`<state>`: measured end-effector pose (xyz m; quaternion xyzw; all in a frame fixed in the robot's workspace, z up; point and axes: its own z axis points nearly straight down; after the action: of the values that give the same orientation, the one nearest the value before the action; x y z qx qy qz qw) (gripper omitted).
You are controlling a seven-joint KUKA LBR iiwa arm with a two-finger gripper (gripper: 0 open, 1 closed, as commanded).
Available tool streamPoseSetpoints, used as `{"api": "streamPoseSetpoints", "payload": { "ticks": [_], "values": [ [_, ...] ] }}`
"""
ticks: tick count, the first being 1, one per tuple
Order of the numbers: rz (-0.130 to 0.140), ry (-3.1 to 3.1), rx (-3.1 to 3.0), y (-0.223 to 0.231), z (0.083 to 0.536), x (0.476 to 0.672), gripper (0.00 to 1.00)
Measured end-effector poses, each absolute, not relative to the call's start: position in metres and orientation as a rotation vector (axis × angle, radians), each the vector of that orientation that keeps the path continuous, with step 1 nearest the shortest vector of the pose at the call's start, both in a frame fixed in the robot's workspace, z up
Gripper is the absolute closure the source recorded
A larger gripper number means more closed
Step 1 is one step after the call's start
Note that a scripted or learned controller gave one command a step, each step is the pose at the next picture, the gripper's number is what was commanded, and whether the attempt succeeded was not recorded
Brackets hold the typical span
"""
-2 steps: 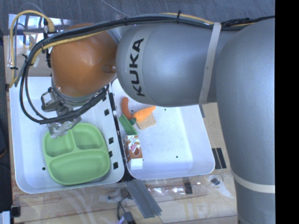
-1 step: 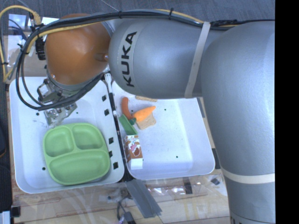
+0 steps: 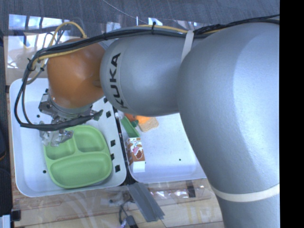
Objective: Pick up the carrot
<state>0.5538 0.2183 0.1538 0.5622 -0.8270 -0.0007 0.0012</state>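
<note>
The carrot point(image 3: 134, 121) shows as an orange tip beneath the arm point(image 3: 156, 75) marked "KUKA"; gripper point(image 3: 56, 136) jaw state indeterminate.

The carrot point(image 3: 134, 122) shows as a small orange tip in the right-hand bin point(image 3: 166, 172), near that bin's left wall and toward its far end. Most of it is hidden under the arm, so its full shape and pose cannot be told. It lies just beside a green piece and a tan one.

Bright even light, soft focus (glare along the bench point(image 3: 28, 20) top)
</note>
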Motion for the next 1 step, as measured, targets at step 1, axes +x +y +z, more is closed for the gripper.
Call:
{"api": "streamPoseSetpoints", "payload": {
  "ticks": [1],
  "values": [
    [0.002,-2.364,2.077,0.2100,0.2202,0.5869,1.00]
  ]
}}
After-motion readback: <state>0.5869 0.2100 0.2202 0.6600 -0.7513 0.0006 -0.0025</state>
